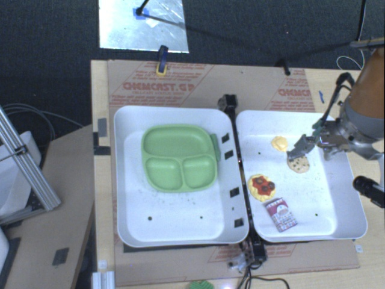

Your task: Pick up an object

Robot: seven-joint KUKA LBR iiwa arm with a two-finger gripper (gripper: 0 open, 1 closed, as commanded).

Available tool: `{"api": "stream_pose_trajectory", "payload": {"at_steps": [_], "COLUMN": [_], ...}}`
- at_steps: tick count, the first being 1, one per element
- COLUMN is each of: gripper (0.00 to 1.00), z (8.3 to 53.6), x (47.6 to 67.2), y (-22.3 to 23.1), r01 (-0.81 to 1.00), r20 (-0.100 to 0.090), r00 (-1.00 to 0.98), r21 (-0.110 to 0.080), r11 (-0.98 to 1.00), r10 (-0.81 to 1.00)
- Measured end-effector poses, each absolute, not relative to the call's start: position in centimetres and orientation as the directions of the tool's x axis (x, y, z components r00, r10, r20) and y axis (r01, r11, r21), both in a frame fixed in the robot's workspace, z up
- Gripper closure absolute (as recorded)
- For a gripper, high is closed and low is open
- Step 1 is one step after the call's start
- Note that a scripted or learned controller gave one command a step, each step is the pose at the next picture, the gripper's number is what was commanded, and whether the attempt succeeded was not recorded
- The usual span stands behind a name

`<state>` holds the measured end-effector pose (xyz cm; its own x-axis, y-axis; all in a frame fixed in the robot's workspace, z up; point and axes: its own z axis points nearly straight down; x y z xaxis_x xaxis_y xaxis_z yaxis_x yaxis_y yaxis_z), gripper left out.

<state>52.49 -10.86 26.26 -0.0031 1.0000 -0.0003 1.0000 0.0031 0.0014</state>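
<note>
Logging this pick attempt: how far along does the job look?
Done: the arm has reached the right white bin. In hand: the tool sits at the round brown cookie, which lies on the bin floor, not lifted. Left: gripping and raising it. The yellow piece, red-and-yellow pizza toy and small red packet lie untouched.

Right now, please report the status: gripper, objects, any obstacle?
Gripper low in right bin, at cookie. Nothing seen held. Yellow piece, pizza toy, small packet lie apart.

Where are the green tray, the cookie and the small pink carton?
green tray [178, 143], camera view, large upper compartment.
cookie [299, 164], camera view, its centre.
pink carton [281, 214], camera view, middle of its top face.
</note>
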Motion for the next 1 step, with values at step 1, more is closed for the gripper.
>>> {"api": "stream_pose_trajectory", "payload": {"at_steps": [1], "gripper": [0.0], "z": [11.5], "x": [48.8], "y": [-8.99], "r01": [1.0], "r20": [0.004], "r00": [-0.001], "r21": [-0.015], "r11": [0.001], "r10": [1.0]}}
